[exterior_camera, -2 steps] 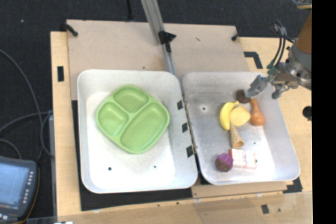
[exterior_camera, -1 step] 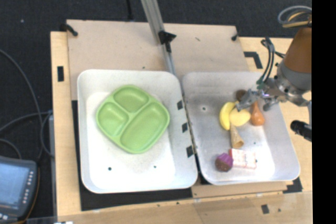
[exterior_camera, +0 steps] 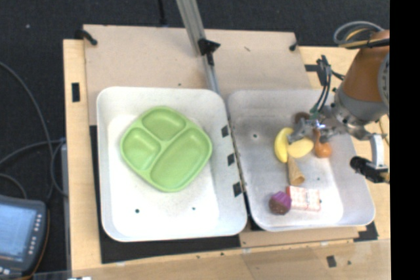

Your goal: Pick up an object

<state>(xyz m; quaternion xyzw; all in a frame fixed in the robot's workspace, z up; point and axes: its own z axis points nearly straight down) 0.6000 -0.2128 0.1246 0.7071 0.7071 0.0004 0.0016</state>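
Yellow banana (exterior_camera: 283, 145) lay in the right white bin (exterior_camera: 262, 111), long axis running near-to-far, a pale potato-like lump (exterior_camera: 300, 149) touching it; gripper (exterior_camera: 314, 126) hovered just beside, finger state impossible to tell.

Even overhead light, soft shadows, slightly blurry, grainy

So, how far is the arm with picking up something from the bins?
Nothing looks lifted yet. The gripper is down in the right bin, close to the banana and the orange piece. Whether it grips anything is unclear. Grasping and lifting remain.
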